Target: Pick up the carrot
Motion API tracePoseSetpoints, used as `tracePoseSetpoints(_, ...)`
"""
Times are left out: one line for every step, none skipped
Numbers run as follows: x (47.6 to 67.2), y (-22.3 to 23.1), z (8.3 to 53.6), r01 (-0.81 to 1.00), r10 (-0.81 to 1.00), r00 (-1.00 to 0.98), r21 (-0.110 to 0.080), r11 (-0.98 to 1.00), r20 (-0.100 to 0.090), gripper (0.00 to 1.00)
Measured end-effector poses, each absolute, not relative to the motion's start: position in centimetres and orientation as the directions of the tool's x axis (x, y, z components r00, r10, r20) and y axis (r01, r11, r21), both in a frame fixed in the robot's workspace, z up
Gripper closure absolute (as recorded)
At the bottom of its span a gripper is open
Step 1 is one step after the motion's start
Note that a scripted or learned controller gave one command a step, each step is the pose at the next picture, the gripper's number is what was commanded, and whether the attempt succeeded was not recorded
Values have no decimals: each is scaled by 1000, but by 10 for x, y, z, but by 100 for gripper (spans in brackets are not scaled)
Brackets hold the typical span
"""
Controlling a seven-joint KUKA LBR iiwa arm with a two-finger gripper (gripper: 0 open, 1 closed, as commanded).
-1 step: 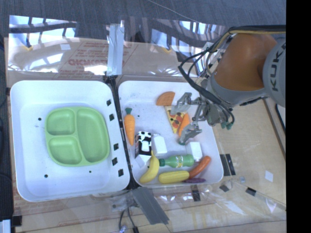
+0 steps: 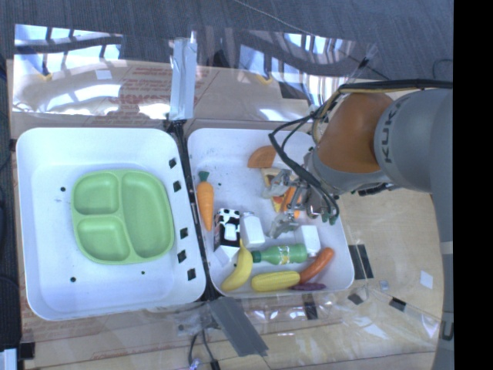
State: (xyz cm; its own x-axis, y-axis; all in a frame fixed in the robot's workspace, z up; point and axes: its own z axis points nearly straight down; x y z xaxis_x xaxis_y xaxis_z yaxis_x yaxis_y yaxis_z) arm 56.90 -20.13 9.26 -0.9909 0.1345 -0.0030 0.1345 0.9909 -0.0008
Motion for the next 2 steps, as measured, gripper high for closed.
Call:
tracePoseSetpoints(571, -198, 103, 123, 123, -992, -1, 992, -5, 100)
tracePoseSetpoints(564, -179, 149, 450, 450, -893, 0, 893, -3, 100)
